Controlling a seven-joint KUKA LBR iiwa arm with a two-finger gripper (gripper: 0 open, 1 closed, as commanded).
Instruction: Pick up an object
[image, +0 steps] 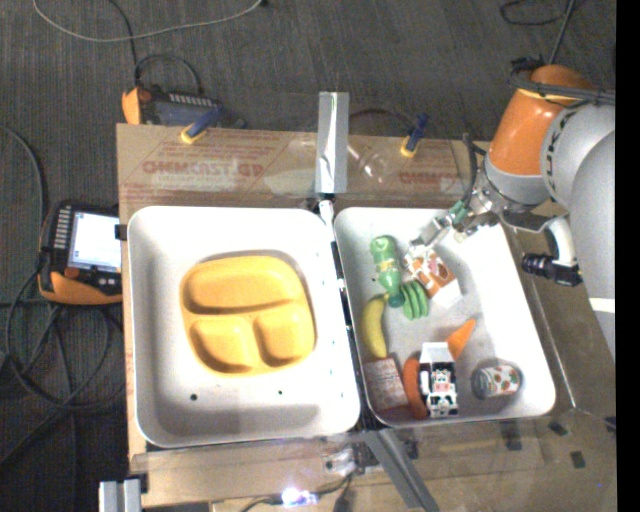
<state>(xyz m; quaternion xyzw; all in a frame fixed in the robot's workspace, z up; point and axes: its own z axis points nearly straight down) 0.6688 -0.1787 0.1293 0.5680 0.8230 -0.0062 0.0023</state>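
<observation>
Fig. view from above, at a slant. Two shallow white bins sit side by side on the surface. The left bin (150, 330) holds a yellow divided tray (250, 310) near its centre. The right bin (510, 300) holds the loose things: a green toy (392, 272) at upper centre, w/ a small orange-and-white packet (432, 275) touching its right side; a banana (373, 328) just below the green toy, along the bin's left wall; an orange wedge (461, 336) to the right of centre; a small black-and-white carton (438, 378) near the front; a brownish packet (384, 380) just left of it; a round tin (497, 381) at front right.

The arm (535, 130) enters from the right, orange band above the wrist. The claw (447, 224) hangs over the upper part of the right bin, tips pointing down-left. Cannot tell whether it is spread or pressed together; nothing is seen between its tips. The orange-and-white packet lies just below & left of the claw, near; contact cannot be told. The green toy lies farther left of it. Tin, carton, wedge & banana lie well apart from the claw, toward the front.
</observation>
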